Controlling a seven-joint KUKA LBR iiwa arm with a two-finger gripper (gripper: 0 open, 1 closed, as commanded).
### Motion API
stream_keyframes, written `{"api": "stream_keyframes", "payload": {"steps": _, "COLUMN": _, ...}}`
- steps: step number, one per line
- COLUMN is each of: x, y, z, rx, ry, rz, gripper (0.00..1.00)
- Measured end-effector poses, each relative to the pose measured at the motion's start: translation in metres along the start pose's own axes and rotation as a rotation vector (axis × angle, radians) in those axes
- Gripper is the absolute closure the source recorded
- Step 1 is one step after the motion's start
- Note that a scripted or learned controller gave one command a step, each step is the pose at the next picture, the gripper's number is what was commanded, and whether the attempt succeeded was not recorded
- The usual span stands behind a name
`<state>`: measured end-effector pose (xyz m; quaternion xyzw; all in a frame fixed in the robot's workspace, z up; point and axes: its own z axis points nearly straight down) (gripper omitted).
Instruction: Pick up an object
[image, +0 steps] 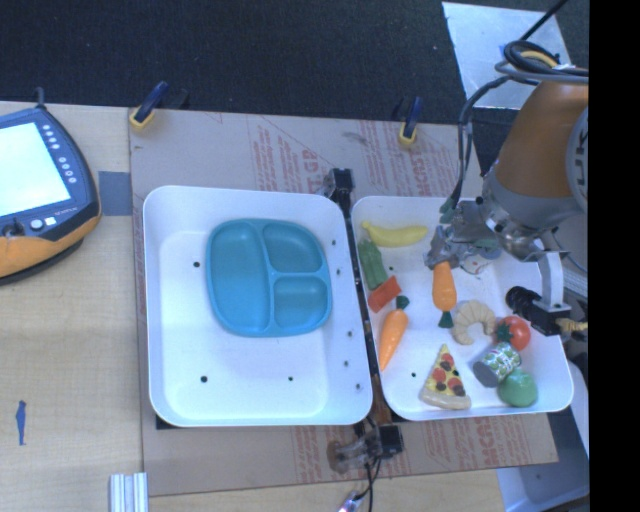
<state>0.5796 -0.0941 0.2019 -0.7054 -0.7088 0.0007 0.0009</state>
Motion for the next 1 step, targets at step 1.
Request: {"api": "stream_keyframes", "payload": {"steps": 1, "x": 0.0494, "y": 0.0532, "z": -0.0313, "rx": -0.001, "ry": 0.001, "rz": 0.0, "gripper": 1.0}}
